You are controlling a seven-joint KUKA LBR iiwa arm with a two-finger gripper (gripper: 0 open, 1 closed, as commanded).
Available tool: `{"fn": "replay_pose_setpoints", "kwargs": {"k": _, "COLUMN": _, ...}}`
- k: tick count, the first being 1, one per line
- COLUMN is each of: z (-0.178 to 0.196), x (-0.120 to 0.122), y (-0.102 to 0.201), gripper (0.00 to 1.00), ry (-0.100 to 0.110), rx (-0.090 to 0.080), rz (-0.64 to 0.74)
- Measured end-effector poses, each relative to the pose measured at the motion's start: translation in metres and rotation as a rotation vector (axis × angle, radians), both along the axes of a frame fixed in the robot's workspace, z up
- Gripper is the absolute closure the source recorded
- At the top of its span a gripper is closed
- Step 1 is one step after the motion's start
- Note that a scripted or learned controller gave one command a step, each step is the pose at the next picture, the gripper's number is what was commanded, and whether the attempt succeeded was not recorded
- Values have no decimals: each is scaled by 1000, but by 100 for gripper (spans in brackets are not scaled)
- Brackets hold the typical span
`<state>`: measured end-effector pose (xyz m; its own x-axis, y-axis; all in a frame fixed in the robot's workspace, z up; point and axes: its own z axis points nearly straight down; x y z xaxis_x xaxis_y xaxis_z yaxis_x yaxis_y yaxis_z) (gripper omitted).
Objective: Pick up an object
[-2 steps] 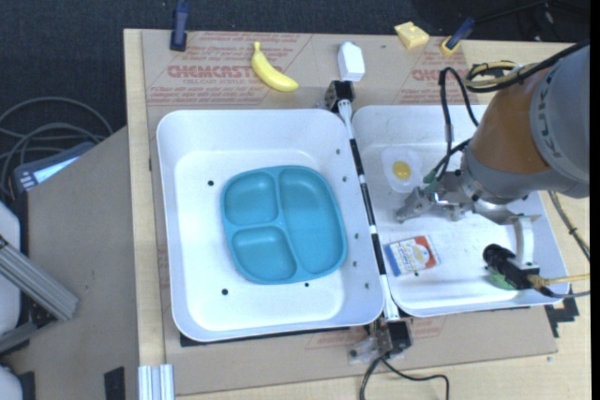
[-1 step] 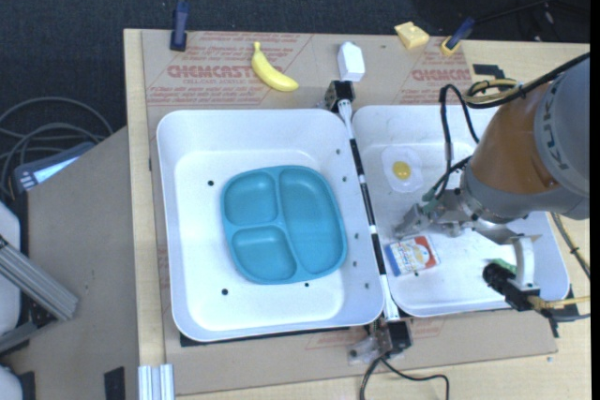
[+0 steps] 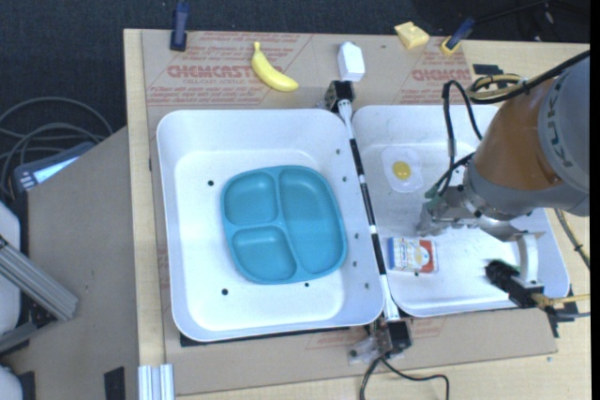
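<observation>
My gripper [image 3: 433, 218] low in right bin [image 3: 525, 290], near its left wall, just above packet [image 3: 413, 255]; finger state: cannot tell. Packet flat by bin's front-left corner. Fried egg [image 3: 402, 171] toward back-left. Left bin [image 3: 187, 201]: blue tray [image 3: 281, 222] at centre. Banana [image 3: 271, 71] on bench [image 3: 216, 61], back edge.

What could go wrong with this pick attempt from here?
1. The small flat white packet with red print lies flush on the floor of the right white bin, so the pincer may slide over it.
2. The packet is close to the bin's left wall, leaving little room for a finger.
3. The clear disc with a yellow centre sits nearby and could get nudged.
</observation>
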<state>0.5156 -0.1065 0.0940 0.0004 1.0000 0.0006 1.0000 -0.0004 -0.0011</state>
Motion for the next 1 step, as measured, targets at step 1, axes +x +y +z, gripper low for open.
{"fn": "replay_pose_setpoints", "kwargs": {"k": 1, "z": 0, "x": 0, "y": 0, "gripper": 0, "ry": 0, "rx": 0, "rz": 0}}
